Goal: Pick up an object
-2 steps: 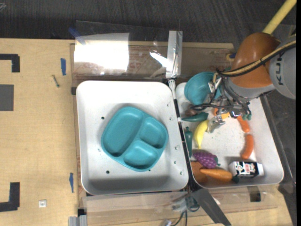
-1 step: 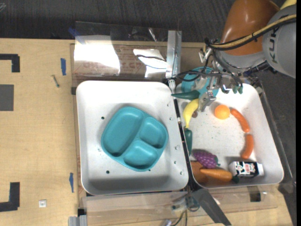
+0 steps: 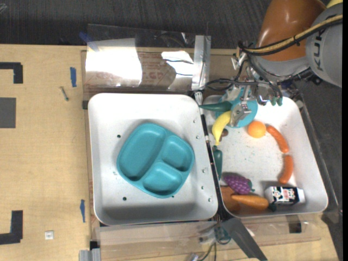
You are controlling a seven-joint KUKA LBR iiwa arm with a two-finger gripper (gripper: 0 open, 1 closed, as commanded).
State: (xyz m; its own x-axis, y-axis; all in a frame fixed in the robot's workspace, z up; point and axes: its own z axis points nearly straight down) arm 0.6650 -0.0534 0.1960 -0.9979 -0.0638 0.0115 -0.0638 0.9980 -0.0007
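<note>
Grey arm w/ orange band (image 3: 291,15) comes in from approx 1 o'clock of the view, and its two-finger gripper (image 3: 239,115) sits low over the upper-left corner of the right shallow white bin (image 3: 310,162). Jaws: can't tell how far apart they are or whether anything's betw. them, since the metal and cables there blur together.

Yellow plastic banana (image 3: 219,127) lies just at 7 o'clock of the gripper tip, touching or nearly touching it, up against the bin's left wall. Small orange ball-shaped fruit (image 3: 257,129) sits just at 4 o'clock of the gripper. A chain of orange-red sausage links (image 3: 284,154) curves down the right side of the bin, at 3 to 5 o'clock from bin centre. Purple grape bunch (image 3: 238,183), orange carrot-like piece (image 3: 249,202) and small black-and-white carton (image 3: 283,195) sit along the bin's 6 o'clock edge. Dark green item (image 3: 217,159) sits at the 9 o'clock wall; can't tell what it is.

Left white bin (image 3: 103,118) holds a teal plastic divided plate (image 3: 156,159), three compartments, approx in the centre.
</note>
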